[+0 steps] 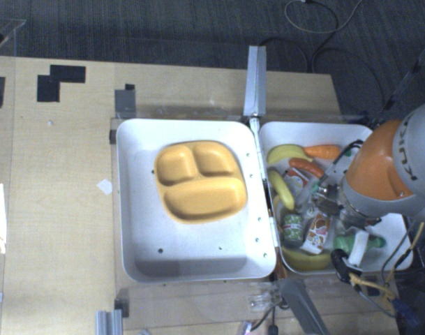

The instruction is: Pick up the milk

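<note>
Nearest the lens stands the orange band of the grey arm, which reaches in over the right edge of the right bin. Below the band, the gripper hangs low over the middle of that bin, among the objects; whether its claw is spread or pressed together cannot be told, as the wrist hides it.

Right bin, contents: the milk, a small carton with a white and red printed face, lies tilted near the front edge, just beside the gripper and on its front side. A dark can with a green label lies touching the carton's left side. One banana rests along the front wall; a second banana lies along the left wall; a third banana lies near the back left corner. A carrot lies at the back edge, with a red object just in front of it. A green and white bottle lies near the front right corner.

Left bin: a yellow divided plate sits toward the back right part.
</note>
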